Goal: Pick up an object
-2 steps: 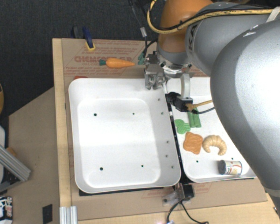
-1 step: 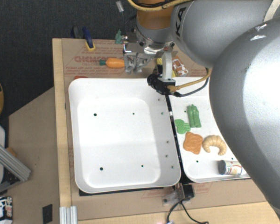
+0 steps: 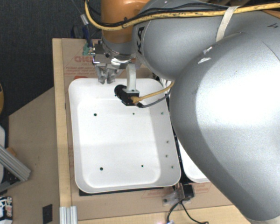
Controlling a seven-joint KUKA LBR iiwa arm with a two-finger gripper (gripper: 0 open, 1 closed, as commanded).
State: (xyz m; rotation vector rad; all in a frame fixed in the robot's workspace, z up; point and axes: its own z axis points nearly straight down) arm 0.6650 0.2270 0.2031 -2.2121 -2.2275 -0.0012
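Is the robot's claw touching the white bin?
Cannot tell. In the camera view the gripper overlaps the far rim of the left bin, but the slanted look-down hides any gap or contact there.

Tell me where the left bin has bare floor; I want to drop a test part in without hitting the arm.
The left bin has bare floor across its middle and near half, between its left wall, front rim and right wall. The far edge is crowded: the end effector hangs over it, with a black fitting and cable beside. The arm overhangs the right bin.
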